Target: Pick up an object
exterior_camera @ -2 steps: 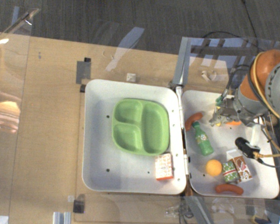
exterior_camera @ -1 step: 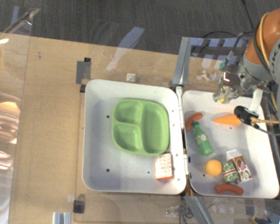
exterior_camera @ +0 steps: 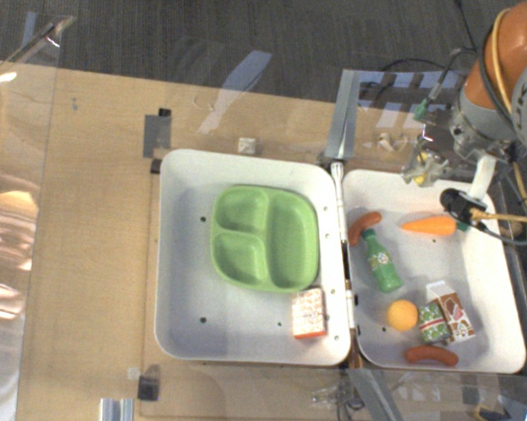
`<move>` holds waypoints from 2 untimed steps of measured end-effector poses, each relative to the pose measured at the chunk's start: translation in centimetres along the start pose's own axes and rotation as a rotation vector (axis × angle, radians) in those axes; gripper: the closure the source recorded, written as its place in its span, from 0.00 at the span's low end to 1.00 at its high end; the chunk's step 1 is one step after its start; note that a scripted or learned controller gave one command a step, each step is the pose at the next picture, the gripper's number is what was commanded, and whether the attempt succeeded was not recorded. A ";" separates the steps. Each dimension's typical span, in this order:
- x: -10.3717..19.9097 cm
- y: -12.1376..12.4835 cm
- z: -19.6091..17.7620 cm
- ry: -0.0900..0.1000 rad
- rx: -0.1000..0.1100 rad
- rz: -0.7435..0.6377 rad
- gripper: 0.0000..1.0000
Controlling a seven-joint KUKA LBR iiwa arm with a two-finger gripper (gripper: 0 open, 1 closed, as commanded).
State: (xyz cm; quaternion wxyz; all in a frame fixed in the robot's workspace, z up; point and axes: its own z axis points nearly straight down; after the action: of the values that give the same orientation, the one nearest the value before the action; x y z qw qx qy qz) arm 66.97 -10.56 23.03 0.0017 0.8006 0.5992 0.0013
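Carrot (exterior_camera: 429, 226), orange with a green tip, lying in the right bin (exterior_camera: 501, 294) near its upper edge. Below and left of it, a sausage (exterior_camera: 364, 227) against the divider and a green bottle (exterior_camera: 381, 261) on its side. Further down, an orange ball (exterior_camera: 402, 315), a small carton (exterior_camera: 447, 316) just beside it, and a second sausage (exterior_camera: 431, 355) by the lower rim. In the left bin (exterior_camera: 183, 271), a green divided plate (exterior_camera: 266, 239) and a small box (exterior_camera: 308, 313) at its lower right corner. Gripper (exterior_camera: 429, 163) above the right bin's top edge, over the worktop (exterior_camera: 82, 237); open or closed, cannot tell.
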 end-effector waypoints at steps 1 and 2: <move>1.3 -0.4 -1.3 0.000 0.001 0.075 1.00; -0.5 -13.1 -2.9 0.002 0.002 0.344 1.00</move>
State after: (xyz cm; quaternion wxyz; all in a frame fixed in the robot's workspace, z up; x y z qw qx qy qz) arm 54.29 -7.36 25.88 0.0002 0.8913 0.4535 0.0018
